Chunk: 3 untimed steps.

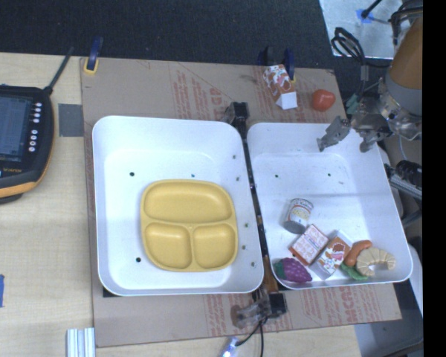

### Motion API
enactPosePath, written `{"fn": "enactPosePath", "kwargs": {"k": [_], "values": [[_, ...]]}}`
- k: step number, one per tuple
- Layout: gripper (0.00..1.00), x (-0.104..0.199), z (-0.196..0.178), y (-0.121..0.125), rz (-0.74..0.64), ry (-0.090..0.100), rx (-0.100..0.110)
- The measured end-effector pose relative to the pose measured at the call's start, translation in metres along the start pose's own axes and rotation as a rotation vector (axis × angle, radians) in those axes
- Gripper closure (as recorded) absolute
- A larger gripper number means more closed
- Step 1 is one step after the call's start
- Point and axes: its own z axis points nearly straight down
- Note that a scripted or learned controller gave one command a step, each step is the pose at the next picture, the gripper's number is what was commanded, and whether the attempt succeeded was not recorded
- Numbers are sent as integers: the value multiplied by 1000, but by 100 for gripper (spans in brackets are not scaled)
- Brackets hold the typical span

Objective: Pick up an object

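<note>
White plastic forms two shallow bins sitting side by side on a sheet of brown cardboard (171, 88) that covers a pale wooden bench (37, 259). The left bin (115, 147) lies well to the left of the gripper and holds a yellow divided tray (188, 224) with three compartments. The right bin (372, 192) sits directly under and in front of the tool. The grey arm (409, 58), with its orange band, reaches in from the right edge. Its gripper (349, 136) hangs over the far right corner of the right bin, fingers spread apart with nothing between them.

Well apart from the gripper, a black and orange control tablet (11, 143) rests on the bench at the far left.

The objects to pick are clustered in the near part of the right bin, well in front of the gripper. A small grey can (298, 215) lies on its side, closest to the tool. Just beyond it is a red and white packet (309, 245), touching a second small packet (333, 256). A purple bunch of grapes (293, 270) sits at the near left corner. A toy croissant (375, 259), an orange sausage shape (358, 250) and a green piece (351, 272) crowd the near right corner.

Outside the bin, to the gripper's left on the cardboard, sit a red tomato (322, 100) and a small red and white carton (280, 85).
</note>
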Motion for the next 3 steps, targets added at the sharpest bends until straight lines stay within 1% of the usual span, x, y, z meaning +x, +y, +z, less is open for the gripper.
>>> {"fn": "enactPosePath", "kwargs": {"k": [1,2,3], "values": [[0,40,94,-50,0,0,3],[0,57,137,-98,-1,1,1],[0,53,141,-69,0,0,-1]]}}
